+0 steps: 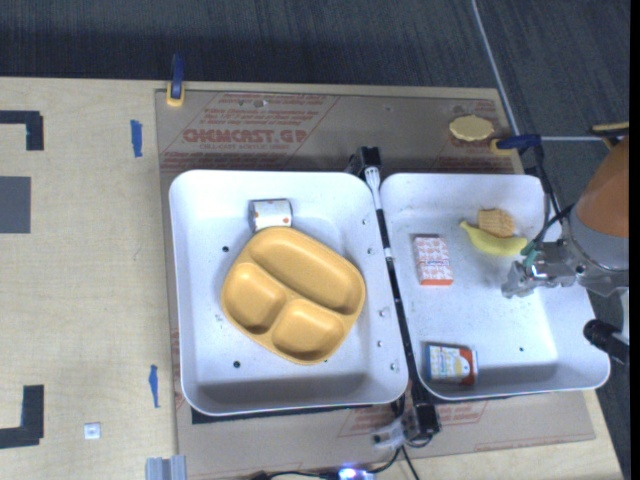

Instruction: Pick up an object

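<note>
The right bin [560, 363] holds a yellow banana [490, 240] with a tan, bread-like piece [495, 220] touching its far side. A small white and orange box [432, 259] lies to their left, and a small white, orange and blue pack [450, 363] rests near the front wall. My gripper [520, 278] hangs over the right side of this bin, just in front and to the right of the banana. I see nothing held in it.
The left bin [195, 268] carries a large yellow divided tray [290, 293] and a small silver and white item [270, 212] behind it. A tan disc [470, 128] lies on the cardboard behind the right bin. A cable runs along the divider between the bins.
</note>
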You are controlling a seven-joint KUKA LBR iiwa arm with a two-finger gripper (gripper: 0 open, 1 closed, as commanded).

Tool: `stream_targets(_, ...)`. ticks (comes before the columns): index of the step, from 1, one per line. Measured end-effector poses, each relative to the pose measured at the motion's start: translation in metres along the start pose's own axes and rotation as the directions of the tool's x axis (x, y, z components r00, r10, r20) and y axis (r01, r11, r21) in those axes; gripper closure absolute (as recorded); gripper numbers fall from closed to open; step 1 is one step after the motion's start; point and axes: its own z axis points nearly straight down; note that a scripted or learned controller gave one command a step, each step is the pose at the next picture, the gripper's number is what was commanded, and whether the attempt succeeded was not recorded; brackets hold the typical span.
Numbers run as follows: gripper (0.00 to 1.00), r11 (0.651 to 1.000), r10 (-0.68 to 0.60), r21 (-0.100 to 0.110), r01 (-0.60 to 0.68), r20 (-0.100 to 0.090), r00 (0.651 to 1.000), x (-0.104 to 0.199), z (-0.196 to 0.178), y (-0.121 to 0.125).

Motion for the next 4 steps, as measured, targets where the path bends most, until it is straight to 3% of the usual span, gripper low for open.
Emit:
stream_targets(1, 1.00, 1.000, -0.003, -0.004, 0.003, 0.000, 1.000, 0.038, -0.020, 0.072)
stream_targets(2, 1.00, 1.000, -0.001, 0.000, 0.001, -0.001, 1.000, 0.042, -0.083, 0.019)
stream_targets(3, 1.00, 1.000, 0.000, -0.003, 0.000, 0.002, 1.000, 0.003, -0.042, 0.045)
stream_targets(4, 1.00, 1.000, 0.000, 0.000, 0.000, 0.000, 1.000, -0.037, -0.046, 0.006)
